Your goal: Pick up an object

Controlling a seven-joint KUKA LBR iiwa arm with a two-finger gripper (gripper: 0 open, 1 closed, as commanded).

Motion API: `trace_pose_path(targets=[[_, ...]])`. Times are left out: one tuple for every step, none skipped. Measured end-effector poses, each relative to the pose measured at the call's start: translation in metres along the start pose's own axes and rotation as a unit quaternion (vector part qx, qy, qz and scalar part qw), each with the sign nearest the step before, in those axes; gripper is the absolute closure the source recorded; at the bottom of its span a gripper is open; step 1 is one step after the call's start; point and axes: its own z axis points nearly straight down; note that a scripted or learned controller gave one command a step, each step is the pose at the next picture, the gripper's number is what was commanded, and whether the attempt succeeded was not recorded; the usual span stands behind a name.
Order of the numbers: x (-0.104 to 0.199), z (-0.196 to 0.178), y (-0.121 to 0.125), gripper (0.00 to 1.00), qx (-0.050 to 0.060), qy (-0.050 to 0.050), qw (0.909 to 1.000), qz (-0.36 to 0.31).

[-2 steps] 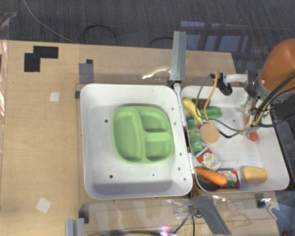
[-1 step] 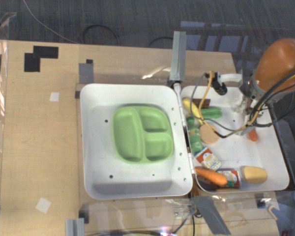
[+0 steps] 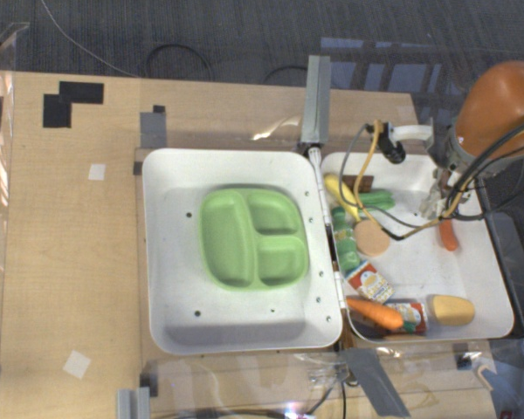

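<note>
The right bin [image 3: 480, 273] holds several small objects. A yellow banana [image 3: 341, 192], a green vegetable [image 3: 373, 200] and a dark brown block [image 3: 362, 182] lie at its far left. Nearer lie a round tan disc [image 3: 373, 239], a green piece [image 3: 347, 250], a small printed packet [image 3: 369, 282], an orange carrot [image 3: 375, 313] and a yellow bun-like piece [image 3: 451, 309]. A small red-orange sausage [image 3: 450, 235] lies near the right wall. My gripper [image 3: 438, 201] hangs low over the bin's far right part, just above and left of the sausage, with cables around it.
The left bin [image 3: 166, 260] bears a green divided plate [image 3: 251, 237] in its middle. A metal post [image 3: 313, 103] stands between the bins at the back. The arm's orange band [image 3: 500, 103] rises at the right. Black and yellow cables [image 3: 393, 221] loop across the right bin.
</note>
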Motion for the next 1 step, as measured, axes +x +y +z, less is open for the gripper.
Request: trace_pose_path(targets=[[0.0296,-0.1262,0.0122,1.00,-0.001,0.002,1.0000,0.001]])
